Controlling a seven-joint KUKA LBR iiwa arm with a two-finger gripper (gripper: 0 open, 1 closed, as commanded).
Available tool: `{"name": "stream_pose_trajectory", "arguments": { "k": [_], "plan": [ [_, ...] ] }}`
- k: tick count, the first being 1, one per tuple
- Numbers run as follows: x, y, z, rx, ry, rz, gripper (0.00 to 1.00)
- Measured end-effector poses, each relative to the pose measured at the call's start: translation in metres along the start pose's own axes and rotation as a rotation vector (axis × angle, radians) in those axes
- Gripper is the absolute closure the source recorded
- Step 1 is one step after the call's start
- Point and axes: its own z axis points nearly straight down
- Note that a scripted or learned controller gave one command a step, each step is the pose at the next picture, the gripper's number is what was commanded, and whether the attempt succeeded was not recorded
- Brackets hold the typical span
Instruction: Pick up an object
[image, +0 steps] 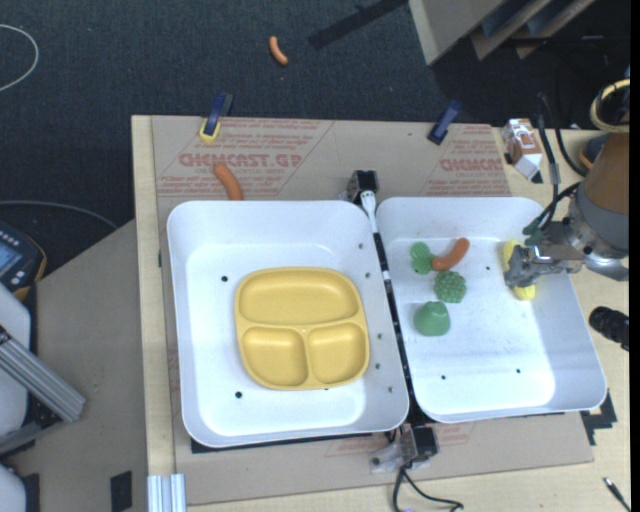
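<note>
Pincer (522, 270): low in the right bin (490, 385), fingers around a small yellow object (523, 291) (its grip looks closed on it).
Nearby: green pieces (433, 318) and an orange sausage (452, 253).
Left bin (200, 330): yellow divided tray (300, 327).

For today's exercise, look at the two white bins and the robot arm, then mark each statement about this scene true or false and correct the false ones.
1. The yellow divided tray lies in the left bin. True.
2. The tray holds green items. False: its compartments are bare.
3. The gripper is over the right bin, at a yellow object. True.
4. An orange sausage lies inside the left bin. False: it lies on the cardboard behind it.
</note>
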Motion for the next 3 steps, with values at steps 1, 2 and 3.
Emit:
{"name": "stream_pose_trajectory", "arguments": {
  "k": [1,2,3],
  "plan": [
    [0.000,0.001,-0.011,0.002,0.001,0.000,1.00],
    [0.049,0.027,-0.006,0.003,0.002,-0.004,1.00],
    [0.080,0.064,-0.003,0.002,0.002,-0.003,1.00]
  ]
}}
